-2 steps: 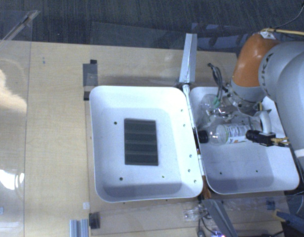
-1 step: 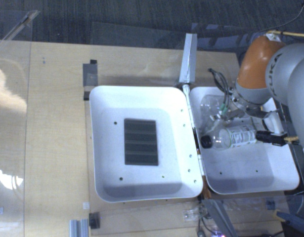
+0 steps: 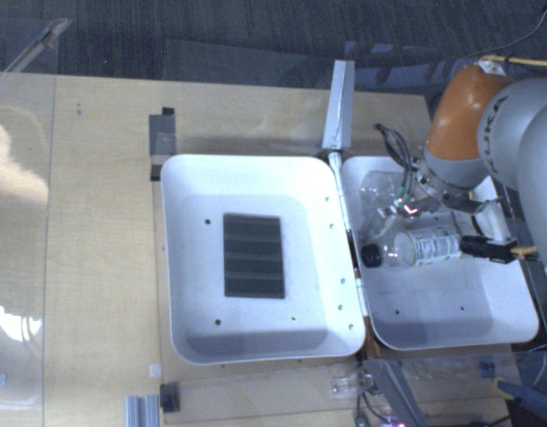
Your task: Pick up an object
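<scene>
We see the left bin (image 3: 255, 327) in the frame's middle holding a dark ridged rectangular pad (image 3: 253, 255), and the right bin (image 3: 460, 314) at right holding a clear plastic bottle (image 3: 415, 247) with a black cap, lying on its side near that bin's upper left. The grey arm (image 3: 513, 132) with its orange band comes in from upper right. Its gripper (image 3: 406, 205) sits just above the bottle; we can't tell how wide it's spread or whether it grips anything.

Pale wooden bench (image 3: 95, 265), dark floor (image 3: 211, 7)
</scene>
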